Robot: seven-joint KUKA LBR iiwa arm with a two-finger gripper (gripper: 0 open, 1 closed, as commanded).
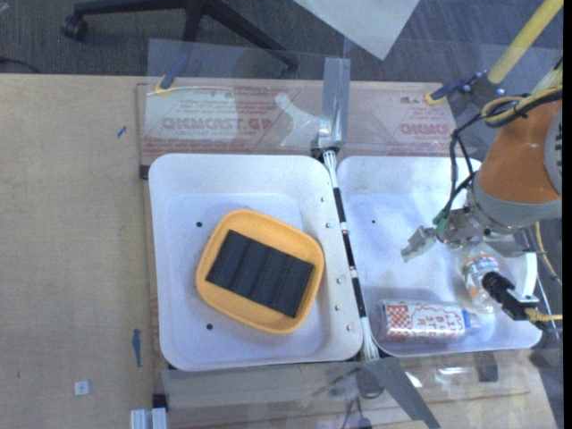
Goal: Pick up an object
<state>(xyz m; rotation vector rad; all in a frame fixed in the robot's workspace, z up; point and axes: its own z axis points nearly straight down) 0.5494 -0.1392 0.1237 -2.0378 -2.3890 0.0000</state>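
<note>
In the right bin (384, 190), a red-and-white patterned tube (424, 319) lies flat along the front wall. A small clear bottle with an orange label (480, 273) lies at the bin's right side. My gripper (420, 242) hangs over the middle of this bin, left of the bottle and above the tube, apart from both. The orange band of the arm (518, 164) sits behind it at the right. In the left bin (174, 204), a yellow dish (213, 250) carries a black ridged pad (261, 273).
A metal divider post (336, 105) stands at the back between the bins, and their rims meet along a cable line (344, 239). Cables (460, 164) hang beside the arm. Bare wooden bench (63, 239) lies to the left.
</note>
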